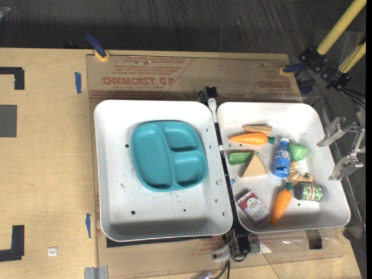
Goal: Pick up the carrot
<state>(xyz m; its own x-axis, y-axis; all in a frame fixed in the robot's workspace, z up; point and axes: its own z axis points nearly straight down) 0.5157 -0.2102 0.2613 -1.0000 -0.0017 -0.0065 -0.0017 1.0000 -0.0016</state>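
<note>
Cardboard-covered bench, two white bins. Gripper at right bin's edge, fingers apart, partly blurred. Orange carrot beside blue bottle.

orange carrot, teal plate, blue bottle, white bins.

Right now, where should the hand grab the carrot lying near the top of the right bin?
Probably mid-body on the carrot, coming from above. It lies flat and sideways, its thick middle bare; the fingers would close across its width, between the tan piece behind and the green piece in front.

Dark carpet floor, tan wooden bench, blue tape marks, yellow pole upper right
</note>
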